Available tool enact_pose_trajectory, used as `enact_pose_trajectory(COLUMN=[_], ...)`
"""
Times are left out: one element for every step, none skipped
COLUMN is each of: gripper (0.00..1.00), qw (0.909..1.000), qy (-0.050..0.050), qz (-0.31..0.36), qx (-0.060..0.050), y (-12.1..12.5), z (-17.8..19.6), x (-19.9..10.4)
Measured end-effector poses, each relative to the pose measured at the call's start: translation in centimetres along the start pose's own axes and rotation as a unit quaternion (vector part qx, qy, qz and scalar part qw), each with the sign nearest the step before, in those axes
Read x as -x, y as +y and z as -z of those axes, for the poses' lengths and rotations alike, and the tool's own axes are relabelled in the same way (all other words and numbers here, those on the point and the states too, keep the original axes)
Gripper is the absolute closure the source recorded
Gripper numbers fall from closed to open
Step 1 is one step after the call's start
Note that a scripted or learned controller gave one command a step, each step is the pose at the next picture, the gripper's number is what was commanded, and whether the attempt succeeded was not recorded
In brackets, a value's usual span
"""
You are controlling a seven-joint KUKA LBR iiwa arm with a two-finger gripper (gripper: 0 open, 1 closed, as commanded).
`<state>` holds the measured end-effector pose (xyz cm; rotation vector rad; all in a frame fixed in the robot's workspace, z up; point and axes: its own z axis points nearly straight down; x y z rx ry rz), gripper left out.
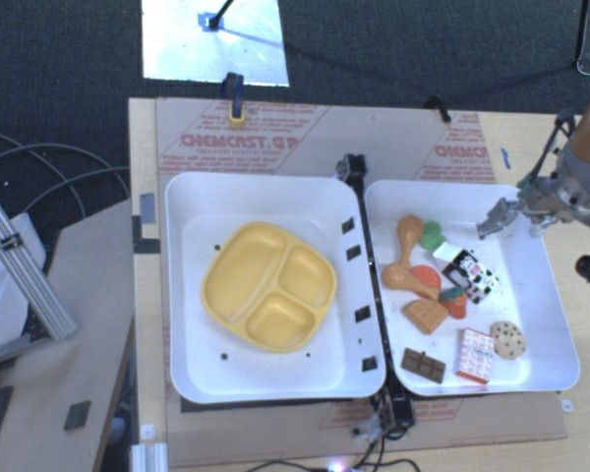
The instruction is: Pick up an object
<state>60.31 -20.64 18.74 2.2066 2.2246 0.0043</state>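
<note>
The gripper (501, 219) hangs over the far right corner of the right-hand bin (556, 308), carrying nothing — whether it is open or closed cannot be told from this slant. The toys lie in a loose heap toward the bin's middle and near side, down and to the left of the gripper, with bare white floor between it and them. Closest of the heap is a black-and-white patterned block (470, 271), lying just left and nearer than the gripper tip. A tan bone-shaped piece (403, 254) sits farther left, its long axis running from far to near. A cookie (508, 339), a pink packet (475, 354) and a chocolate bar (422, 365) rest along the near side, well apart from the gripper. The left bin (187, 264) holds a yellow divided plate (268, 285) — across the divider, not a likely target.
</note>
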Motion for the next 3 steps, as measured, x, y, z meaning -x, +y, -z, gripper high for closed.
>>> enact_pose_trajectory(gripper=[0.00, 0.00, 0.00], qw=[1.0000, 1.0000, 1.0000], qy=[0.000, 0.002, 0.002], qz=[0.002, 0.001, -0.001], qx=[0.009, 0.006, 0.001], y=[7.2, 2.2, -2.6], z=[16.1, 30.0, 35.3], x=[-5.0, -9.8, -11.3])
